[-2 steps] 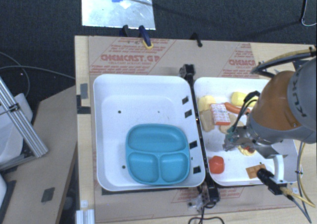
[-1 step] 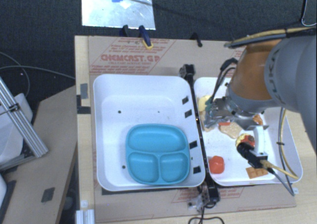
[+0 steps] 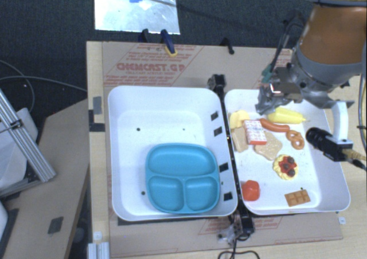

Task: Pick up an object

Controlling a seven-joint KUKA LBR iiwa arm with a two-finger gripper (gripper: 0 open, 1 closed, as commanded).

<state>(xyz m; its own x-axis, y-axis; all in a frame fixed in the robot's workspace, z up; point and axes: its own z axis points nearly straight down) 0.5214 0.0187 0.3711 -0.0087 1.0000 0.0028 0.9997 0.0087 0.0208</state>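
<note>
The right bin (image 3: 332, 186) holds several toy foods. A yellow banana (image 3: 288, 116), a red sausage (image 3: 276, 125) and a pretzel (image 3: 296, 138) lie near its back. A yellow wedge (image 3: 239, 118), a red-and-white packet (image 3: 255, 132), a toast slice (image 3: 268, 149) and a tan bread piece (image 3: 239, 140) sit toward its left side. A small pizza (image 3: 285, 167), a red tomato (image 3: 250, 190) and a waffle (image 3: 297, 197) lie nearer the front. My gripper (image 3: 266, 105) hangs over the bin's back, just above and left of the banana and sausage, with nothing seen in it.
The left bin (image 3: 126, 120) holds a blue divided plate (image 3: 182, 177). A black divider with clips (image 3: 226, 137) runs between the bins. A black cylinder (image 3: 324, 142) juts over the right bin's right edge. The arm's bulky orange-banded body (image 3: 335, 23) looms at the upper right.
</note>
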